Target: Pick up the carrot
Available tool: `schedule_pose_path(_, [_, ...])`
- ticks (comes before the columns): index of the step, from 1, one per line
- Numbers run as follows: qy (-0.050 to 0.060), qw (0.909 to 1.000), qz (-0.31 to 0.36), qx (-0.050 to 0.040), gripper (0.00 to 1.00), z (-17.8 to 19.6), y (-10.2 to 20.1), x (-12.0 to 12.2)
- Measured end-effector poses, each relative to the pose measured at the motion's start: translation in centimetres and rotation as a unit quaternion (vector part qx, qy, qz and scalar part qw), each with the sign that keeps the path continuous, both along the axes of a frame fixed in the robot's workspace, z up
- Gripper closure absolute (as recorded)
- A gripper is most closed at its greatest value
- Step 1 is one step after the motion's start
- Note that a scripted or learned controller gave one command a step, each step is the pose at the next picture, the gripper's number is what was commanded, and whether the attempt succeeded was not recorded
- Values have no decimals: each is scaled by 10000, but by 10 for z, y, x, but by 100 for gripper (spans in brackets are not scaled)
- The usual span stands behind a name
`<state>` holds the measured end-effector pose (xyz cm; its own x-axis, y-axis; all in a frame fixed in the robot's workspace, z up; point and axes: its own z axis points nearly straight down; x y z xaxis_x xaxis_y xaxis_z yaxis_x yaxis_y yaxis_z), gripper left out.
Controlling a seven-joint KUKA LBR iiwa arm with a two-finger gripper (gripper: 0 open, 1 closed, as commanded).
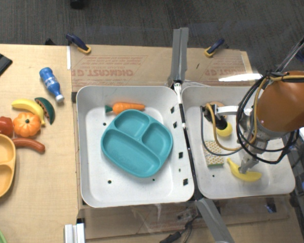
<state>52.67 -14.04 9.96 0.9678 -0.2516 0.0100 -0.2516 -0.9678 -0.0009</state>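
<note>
My end effector (249,167) sits low in the right bin (281,186), just above a banana (244,172); I cannot tell its state. The carrot (125,107) lies in the left bin (91,151), touching the teal plate's (137,143) upper edge.

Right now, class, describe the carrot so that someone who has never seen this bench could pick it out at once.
Find the left white bin, the one with the teal divided plate in it. Look along the bin's far wall, just beyond the plate's far edge: the carrot lies there on its side. It is the only orange thing in that bin, slim and tapered, with a small green top at its left end.
</note>
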Motion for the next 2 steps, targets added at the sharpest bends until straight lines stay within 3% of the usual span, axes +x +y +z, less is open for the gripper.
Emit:
schedule_pose_path(1, [52, 9999, -88, 33, 0, 68, -40, -27])
schedule_pose_path(2, [58, 9996, 280, 45, 0, 87, 30, 33])
